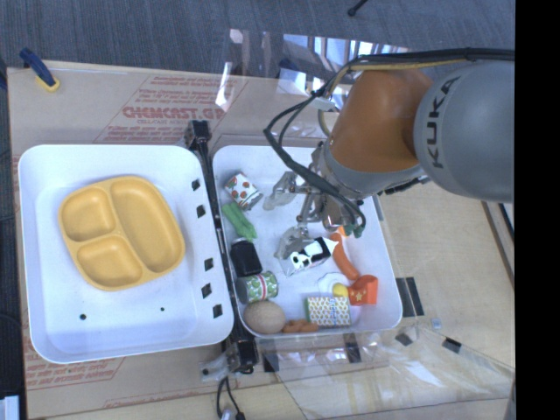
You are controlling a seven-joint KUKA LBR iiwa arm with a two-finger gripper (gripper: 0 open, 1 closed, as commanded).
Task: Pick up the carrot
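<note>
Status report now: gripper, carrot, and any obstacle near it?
Gripper low in right bin, nothing seen between fingers. Carrot lying free just beside it. Black-and-white cow toy close against carrot; orange block at its lower end.

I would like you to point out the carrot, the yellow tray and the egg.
carrot [345, 262], camera view, middle of its orange body.
yellow tray [140, 210], camera view, floor of its large compartment.
egg [264, 317], camera view, centre of its shell.
</note>
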